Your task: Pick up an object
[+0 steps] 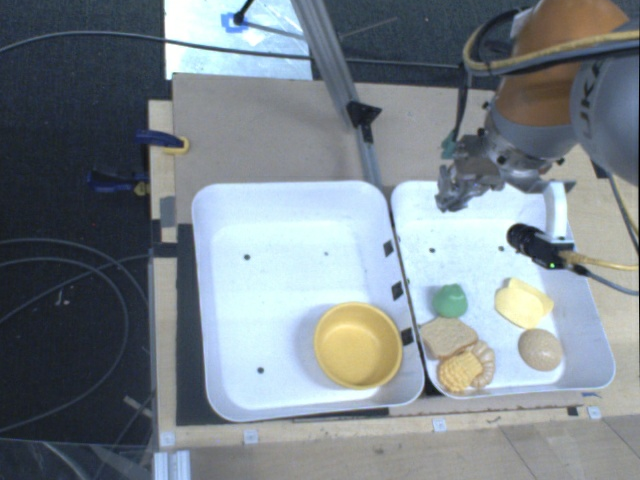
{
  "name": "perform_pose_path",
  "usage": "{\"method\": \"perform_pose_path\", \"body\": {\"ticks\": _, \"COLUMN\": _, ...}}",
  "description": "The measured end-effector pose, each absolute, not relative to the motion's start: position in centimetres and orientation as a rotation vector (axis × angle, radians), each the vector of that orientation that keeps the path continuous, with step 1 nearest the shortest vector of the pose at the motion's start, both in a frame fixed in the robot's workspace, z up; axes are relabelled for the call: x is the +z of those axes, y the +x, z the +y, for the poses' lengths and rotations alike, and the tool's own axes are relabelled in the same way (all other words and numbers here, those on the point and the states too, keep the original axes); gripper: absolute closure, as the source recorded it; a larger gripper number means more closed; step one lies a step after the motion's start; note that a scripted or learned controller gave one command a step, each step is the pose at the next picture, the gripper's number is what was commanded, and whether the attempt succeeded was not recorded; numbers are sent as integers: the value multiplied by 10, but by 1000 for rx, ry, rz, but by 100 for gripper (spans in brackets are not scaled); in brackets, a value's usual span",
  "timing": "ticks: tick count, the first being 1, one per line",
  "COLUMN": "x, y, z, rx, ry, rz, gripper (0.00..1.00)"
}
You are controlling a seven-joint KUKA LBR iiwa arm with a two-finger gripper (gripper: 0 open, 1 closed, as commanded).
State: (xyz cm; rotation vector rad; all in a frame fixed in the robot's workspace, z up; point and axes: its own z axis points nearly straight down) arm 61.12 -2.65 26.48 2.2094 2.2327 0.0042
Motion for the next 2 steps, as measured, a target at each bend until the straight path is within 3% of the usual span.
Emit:
{"method": "perform_pose_path", "body": {"ticks": 1, "x": 263, "y": 608, "z": 21, "rx": 3, "ry": 2210, "rz": 2234, "gripper": 100}}
{"method": "perform_pose_path", "body": {"ticks": 2, "x": 253, "y": 590, "z": 71, "rx": 1, "ry": 2211, "rz": 2234, "gripper": 100}}
